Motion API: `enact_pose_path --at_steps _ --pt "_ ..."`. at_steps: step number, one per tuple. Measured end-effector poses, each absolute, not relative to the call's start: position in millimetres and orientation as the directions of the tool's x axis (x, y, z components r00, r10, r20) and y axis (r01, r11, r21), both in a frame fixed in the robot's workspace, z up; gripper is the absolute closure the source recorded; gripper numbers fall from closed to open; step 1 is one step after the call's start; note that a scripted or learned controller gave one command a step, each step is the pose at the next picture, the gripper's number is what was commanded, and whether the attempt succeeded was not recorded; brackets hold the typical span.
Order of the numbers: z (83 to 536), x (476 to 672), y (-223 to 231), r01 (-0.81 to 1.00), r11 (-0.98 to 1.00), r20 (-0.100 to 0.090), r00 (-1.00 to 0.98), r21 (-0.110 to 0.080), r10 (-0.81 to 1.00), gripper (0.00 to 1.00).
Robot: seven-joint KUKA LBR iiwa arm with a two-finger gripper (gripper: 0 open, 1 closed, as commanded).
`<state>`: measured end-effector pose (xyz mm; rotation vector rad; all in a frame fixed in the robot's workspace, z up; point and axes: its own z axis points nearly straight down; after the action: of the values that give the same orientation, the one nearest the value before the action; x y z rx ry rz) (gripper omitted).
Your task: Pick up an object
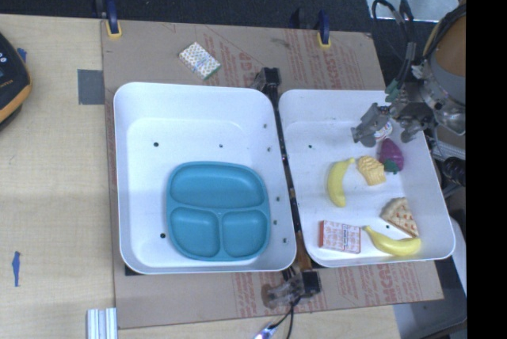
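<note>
My gripper (390,128) hangs over the back right part of the right bin (309,116), with its fingers spread and nothing between them. Just in front of it lies a purple object (393,156), beside a small yellow knobbly piece (370,170). Left of those rests a yellow banana (338,183). Toward the bin's front are a wedge-shaped waffle-like piece (400,215), a second banana (394,244) and a red-and-white packet (341,236). The arm comes in from the right edge.
The left bin (135,116) holds a blue divided tray (218,211). A small patterned packet (199,59) lies on the cardboard behind the bins. Clamps (322,25) hold the cardboard's back edge. A yellow-black device (9,84) sits at the far left.
</note>
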<state>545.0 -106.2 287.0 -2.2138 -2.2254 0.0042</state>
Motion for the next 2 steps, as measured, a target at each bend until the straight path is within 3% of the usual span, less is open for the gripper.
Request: enact_pose_path --at_steps 1,2 --pt "105 553.1 -94 1.000 0.005 0.000 -0.005 -0.007 1.000 0.00" --pt "116 554.0 -95 1.000 0.008 -0.002 -0.008 -0.006 1.000 1.00"
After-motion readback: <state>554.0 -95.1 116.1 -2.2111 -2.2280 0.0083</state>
